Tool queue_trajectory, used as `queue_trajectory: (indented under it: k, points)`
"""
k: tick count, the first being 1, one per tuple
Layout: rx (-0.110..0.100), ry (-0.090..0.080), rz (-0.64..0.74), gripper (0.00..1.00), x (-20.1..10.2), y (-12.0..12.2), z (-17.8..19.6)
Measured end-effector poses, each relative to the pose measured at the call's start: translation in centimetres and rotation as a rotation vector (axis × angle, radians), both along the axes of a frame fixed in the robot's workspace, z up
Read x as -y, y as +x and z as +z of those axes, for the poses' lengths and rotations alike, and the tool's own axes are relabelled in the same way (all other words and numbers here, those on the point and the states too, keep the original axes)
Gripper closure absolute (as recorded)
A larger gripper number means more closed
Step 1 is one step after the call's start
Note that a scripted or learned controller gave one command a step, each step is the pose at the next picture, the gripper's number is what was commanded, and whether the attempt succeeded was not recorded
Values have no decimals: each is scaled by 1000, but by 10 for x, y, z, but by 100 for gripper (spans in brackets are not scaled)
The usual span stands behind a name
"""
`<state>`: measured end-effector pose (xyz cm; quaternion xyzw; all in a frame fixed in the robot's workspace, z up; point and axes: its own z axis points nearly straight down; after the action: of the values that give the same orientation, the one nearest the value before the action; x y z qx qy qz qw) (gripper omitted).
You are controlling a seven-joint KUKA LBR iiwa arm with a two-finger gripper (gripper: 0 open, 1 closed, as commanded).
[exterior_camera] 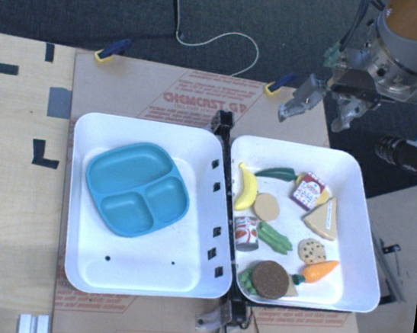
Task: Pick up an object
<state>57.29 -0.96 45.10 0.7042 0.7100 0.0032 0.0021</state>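
My gripper (325, 111) hangs above the far edge of the right bin (366, 222), its two fingers spread apart with nothing between them. Below it in that bin lie several toy foods: a yellow banana (246, 186), a green pepper (275, 173), a red and white carton (308, 190), a cheese wedge (323, 218), a round tan cracker (267, 207), a small can (246, 233), a green pickle (274, 238), a cookie (310, 251), a carrot (320, 271) and a burger (269, 279).
The left bin (77, 228) holds a blue divided plate (138, 188). A black hinge strip (220, 202) runs between the bins. Both rest on a cardboard sheet (195, 98) with blue and yellow clamps (112, 49) at its far corners. A white cable (215, 40) loops behind.
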Motion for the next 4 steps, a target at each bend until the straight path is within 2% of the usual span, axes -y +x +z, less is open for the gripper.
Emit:
queue_trajectory:
  k: [1,2,3,4]
  points:
    - [-8,-3,-5,100,3,1,5]
    - [-8,-4,-5,100,3,1,14]
    - [-18,-1,-2,100,-53,-6,-67]
    - [-10,-2,-4,100,-51,-5,-52]
